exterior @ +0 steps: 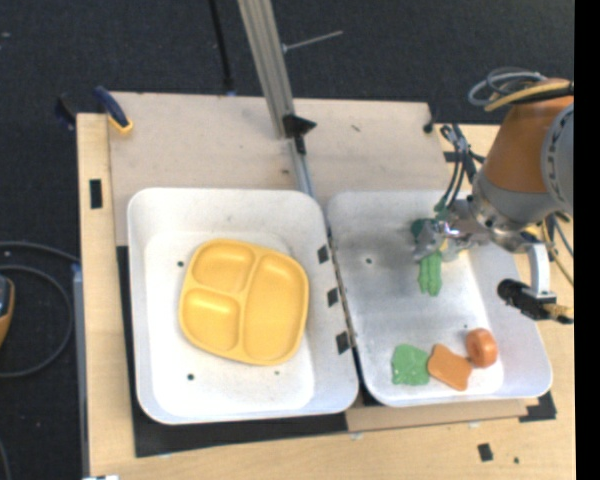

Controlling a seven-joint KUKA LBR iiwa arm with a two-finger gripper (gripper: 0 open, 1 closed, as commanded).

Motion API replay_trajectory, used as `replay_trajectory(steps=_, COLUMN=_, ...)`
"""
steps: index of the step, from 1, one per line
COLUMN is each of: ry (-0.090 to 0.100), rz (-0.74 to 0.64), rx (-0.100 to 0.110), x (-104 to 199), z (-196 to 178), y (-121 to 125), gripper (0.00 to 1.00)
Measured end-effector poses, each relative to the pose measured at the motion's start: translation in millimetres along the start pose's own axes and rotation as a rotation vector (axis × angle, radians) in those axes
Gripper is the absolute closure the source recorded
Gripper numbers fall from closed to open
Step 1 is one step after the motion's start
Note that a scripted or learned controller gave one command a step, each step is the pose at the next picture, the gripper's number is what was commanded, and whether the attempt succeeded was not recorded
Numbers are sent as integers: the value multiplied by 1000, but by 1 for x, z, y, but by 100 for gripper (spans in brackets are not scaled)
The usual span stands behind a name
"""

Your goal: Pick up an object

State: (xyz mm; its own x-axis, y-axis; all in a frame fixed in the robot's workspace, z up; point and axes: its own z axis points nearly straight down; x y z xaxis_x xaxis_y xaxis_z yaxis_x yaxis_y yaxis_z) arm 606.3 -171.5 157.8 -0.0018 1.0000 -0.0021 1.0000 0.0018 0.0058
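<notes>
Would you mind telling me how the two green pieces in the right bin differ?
The long green piece is narrow and sits mid-bin, directly below the claw; the flat green piece is broader, blockier, and lies at the near edge beside an orange piece. Both are green and lie in the right bin.

Yellow tray (244, 301), white bins (155, 218), green piece (430, 274), orange pieces (450, 367).

My tool (432, 243) hung over the right bin (380, 368), a green strip (430, 274) right under it. The bin's left and centre floor lay bare, room to pass. The front corner was crowded: green block (410, 365), orange piece (449, 367), orange-red lump (481, 347), close together. A yellow divided plate (245, 300) filled most of the left bin (160, 388). A metal post (268, 53) stood behind.
</notes>
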Motion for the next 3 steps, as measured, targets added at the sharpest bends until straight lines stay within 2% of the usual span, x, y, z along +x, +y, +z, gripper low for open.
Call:
replay_trajectory(steps=1, ry=-1, rz=-1, rx=-1, x=-2, z=-55, y=2, gripper=100)
replay_trajectory(steps=3, ry=4, rz=-6, rx=3, x=108, z=-77, y=1, gripper=100)
